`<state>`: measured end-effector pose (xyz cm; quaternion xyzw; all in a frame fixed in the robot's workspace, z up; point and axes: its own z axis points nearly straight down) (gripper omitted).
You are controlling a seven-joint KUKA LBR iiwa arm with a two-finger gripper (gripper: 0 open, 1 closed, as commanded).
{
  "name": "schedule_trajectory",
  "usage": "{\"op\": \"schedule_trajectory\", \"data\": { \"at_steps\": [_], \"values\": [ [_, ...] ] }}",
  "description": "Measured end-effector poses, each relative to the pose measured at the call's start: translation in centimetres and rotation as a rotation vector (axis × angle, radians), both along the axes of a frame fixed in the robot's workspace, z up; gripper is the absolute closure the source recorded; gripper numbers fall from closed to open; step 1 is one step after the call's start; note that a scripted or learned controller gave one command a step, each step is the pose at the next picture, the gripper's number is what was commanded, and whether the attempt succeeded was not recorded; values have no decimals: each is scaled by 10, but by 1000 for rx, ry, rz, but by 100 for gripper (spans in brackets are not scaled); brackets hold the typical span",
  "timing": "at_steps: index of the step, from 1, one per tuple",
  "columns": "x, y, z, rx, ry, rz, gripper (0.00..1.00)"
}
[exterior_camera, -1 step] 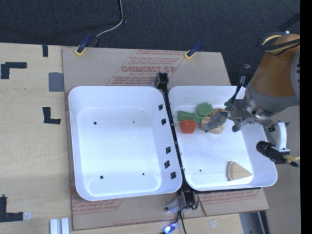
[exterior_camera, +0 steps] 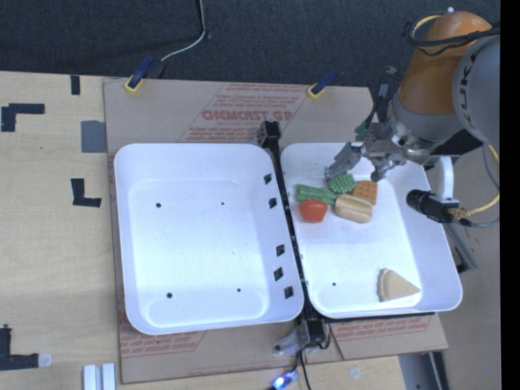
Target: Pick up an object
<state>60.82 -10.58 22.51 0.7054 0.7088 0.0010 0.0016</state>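
Over the right shallow white plastic bin (exterior_camera: pixel 422 242), the grey two-finger gripper (exterior_camera: pixel 359 166) hangs with fingers spread and nothing between them, just above a cluster of toy food: a green ridged piece (exterior_camera: pixel 342 183), orange waffle (exterior_camera: pixel 366 192), tan bun (exterior_camera: pixel 353 208) and red tomato (exterior_camera: pixel 314 210).

The scene is lit evenly and brightly from above. The white bins (exterior_camera: pixel 195 242) are nearly overexposed, with detail washed out on their floors. Soft, short shadows are cast beneath the bin rims. Slight overall softness is seen; the dark background at the top is underexposed.
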Motion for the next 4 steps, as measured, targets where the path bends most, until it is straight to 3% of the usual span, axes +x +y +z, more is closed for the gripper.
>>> {"op": "schedule_trajectory", "data": {
  "at_steps": [1,2,3,4],
  "values": [
    [-58,-63,78,-3,-1,-10,0],
    [-5,-26,115,0,-1,1,0],
    [-94,-10,281,-1,-12,-2,0],
    [-91,-10,282,-2,3,-4,100]
  ]
}}
